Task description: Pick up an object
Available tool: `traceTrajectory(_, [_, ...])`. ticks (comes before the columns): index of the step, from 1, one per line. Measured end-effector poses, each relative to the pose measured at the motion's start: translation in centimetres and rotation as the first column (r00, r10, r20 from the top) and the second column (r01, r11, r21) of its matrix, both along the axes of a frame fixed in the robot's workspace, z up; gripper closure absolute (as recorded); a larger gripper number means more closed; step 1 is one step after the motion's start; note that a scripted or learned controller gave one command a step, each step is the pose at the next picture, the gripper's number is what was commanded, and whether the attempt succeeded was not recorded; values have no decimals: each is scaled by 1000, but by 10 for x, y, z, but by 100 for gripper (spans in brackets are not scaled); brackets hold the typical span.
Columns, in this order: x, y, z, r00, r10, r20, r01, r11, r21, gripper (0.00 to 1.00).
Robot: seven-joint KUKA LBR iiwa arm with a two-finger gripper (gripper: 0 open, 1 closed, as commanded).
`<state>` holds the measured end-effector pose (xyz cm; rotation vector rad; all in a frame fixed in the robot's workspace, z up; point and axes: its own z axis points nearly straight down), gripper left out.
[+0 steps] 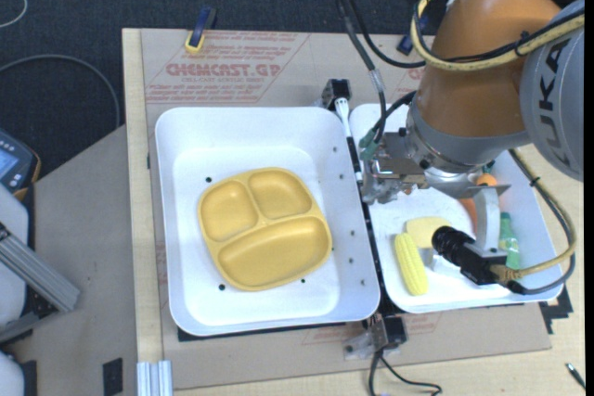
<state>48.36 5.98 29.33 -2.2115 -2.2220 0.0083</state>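
Bent low over right bin (548, 227), claw (388, 181) state impossible to tell; yellow divided plate (264, 227) in left bin (176, 199); corn cob (410, 262) nearby.

1. The brown board (232, 60) covering the desk, behind the left bin, carries red printing, upside down from the camera's side. Its largest line seems to read "CHEMCAST GP"; the smaller red lines above and below it are too blurred to read.
2. Large dark letters "UK" show on the grey arm (561, 97) at the right edge.
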Motion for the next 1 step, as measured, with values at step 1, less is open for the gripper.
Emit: traceTrajectory(1, [-7,-70,-110,1000,-14,-5,14,1000,-3,100])
